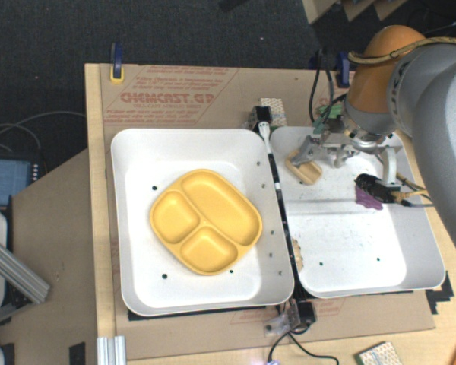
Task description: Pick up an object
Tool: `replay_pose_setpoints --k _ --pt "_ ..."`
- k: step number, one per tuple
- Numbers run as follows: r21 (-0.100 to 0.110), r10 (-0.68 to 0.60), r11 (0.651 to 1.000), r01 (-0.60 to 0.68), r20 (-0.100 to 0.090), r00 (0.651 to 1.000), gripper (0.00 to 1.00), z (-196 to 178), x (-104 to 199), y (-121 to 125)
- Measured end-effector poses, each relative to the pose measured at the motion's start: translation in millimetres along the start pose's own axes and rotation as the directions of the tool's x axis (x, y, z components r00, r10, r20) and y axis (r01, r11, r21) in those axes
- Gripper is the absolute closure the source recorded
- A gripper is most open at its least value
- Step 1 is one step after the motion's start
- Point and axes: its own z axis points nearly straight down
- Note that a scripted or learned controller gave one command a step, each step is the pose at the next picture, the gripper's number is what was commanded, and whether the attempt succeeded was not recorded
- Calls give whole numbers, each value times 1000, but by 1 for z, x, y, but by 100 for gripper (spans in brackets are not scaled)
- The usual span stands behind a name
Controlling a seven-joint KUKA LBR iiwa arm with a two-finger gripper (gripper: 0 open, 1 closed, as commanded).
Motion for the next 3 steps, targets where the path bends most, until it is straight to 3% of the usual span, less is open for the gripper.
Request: replay_pose_setpoints --k 3 --pt "-2 2 1000 -2 -2 1000 0 0 -1 0"
